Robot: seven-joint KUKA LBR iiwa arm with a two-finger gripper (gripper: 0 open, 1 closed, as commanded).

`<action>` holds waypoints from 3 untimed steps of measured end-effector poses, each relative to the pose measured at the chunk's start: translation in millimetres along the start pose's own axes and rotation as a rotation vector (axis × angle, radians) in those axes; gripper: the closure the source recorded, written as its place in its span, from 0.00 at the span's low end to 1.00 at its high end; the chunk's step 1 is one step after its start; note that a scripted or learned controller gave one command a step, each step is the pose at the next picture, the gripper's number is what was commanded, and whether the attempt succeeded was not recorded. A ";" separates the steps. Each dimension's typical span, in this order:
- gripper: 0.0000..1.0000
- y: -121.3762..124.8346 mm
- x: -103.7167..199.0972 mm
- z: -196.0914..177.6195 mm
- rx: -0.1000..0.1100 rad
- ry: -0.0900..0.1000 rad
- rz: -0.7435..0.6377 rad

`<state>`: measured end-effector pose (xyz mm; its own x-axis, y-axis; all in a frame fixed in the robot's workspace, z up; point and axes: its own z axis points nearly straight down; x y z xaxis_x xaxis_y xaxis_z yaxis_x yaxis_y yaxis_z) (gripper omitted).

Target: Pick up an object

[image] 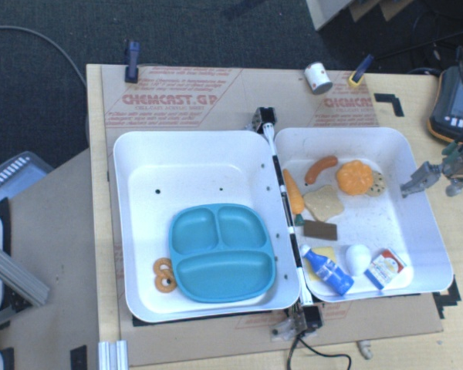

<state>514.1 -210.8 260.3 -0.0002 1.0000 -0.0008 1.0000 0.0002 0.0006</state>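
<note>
That bumpy round orange toy fruit point(355, 177), 12 o'clock in the right bin point(420, 230), looks light, rigid; pinch across its middle. Metal two-finger gripper point(426, 177) sits at 3 o'clock, can't tell its spread.

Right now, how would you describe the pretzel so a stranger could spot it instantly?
Look in the left white bin, at the blue divided plate. Beside its lower-left edge lies the pretzel, small, brown and looped, the bin's sole loose item.

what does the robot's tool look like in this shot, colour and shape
At the right edge of the camera view, the tool is small, grey and metallic-looking, with slim angular fingers tapering toward the right bin. Behind it sits a darker, blocky mount with a few teal-green patches. It is too small and blurred to make out cables or markings.
</note>
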 end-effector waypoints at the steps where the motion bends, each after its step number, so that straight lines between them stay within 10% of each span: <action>1: 0.00 4.1 96.2 83.9 0.002 0.002 -0.001; 2: 0.00 21.5 104.3 173.3 -0.004 0.001 0.000; 3: 0.00 132.4 98.4 175.2 0.000 0.000 -0.001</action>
<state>646.6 -112.5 85.1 -0.0017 1.0000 -0.0007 1.0000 0.0017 0.0009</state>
